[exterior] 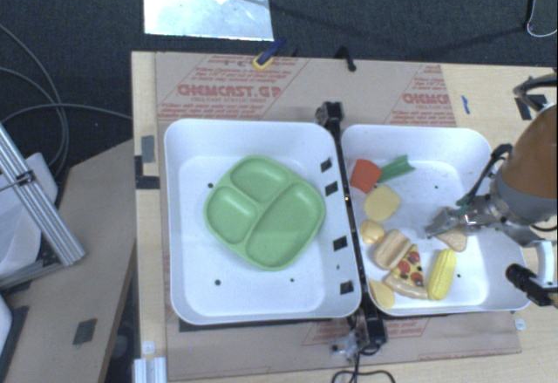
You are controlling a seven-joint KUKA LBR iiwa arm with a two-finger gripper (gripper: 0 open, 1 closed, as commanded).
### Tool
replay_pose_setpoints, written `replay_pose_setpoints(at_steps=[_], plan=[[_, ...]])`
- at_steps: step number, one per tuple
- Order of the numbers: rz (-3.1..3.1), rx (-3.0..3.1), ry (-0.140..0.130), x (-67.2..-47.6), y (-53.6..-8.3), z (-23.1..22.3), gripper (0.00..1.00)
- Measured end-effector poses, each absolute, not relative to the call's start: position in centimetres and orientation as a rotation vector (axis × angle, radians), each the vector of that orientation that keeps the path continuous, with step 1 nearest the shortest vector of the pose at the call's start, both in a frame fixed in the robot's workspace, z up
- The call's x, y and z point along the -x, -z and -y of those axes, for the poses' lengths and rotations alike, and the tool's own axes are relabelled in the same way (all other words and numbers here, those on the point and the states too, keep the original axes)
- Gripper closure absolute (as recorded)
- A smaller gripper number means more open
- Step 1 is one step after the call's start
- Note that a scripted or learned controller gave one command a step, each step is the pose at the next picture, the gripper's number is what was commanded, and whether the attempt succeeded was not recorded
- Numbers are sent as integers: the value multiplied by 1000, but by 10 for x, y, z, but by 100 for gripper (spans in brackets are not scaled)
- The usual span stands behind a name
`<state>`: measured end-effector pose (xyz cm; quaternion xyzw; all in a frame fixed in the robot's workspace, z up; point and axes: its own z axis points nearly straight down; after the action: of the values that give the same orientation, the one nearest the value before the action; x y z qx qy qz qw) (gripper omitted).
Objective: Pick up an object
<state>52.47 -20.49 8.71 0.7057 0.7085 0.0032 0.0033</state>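
The right bin (418,142) holds several toy foods: a red pepper with a green stem (373,171), a pale yellow piece (382,201), a hot dog (391,248), a pizza slice (408,269), a corn cob (442,274) and a tan piece (454,241). My gripper (446,222) reaches in from the right and sits low over the bin's right half, just above the tan piece and beyond the corn cob. The grey arm with its orange band (534,165) covers the bin's right wall.
The left bin (187,285) holds a green divided plate (264,212). A black divider with clips (342,198) runs between the bins. Cardboard (235,85) lines the bench beyond them. A small yellow piece (372,231) and another at the front (381,292) lie near the divider.
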Motion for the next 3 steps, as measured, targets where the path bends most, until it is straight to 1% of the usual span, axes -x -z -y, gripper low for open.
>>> replay_pose_setpoints(at_steps=[1,2,3], plan=[[-2227,-2213,-17,-527,-99,203,100],[-2227,-2212,-2,-546,-106,181,100],[-2223,-2222,-1,-497,-131,161,100]])
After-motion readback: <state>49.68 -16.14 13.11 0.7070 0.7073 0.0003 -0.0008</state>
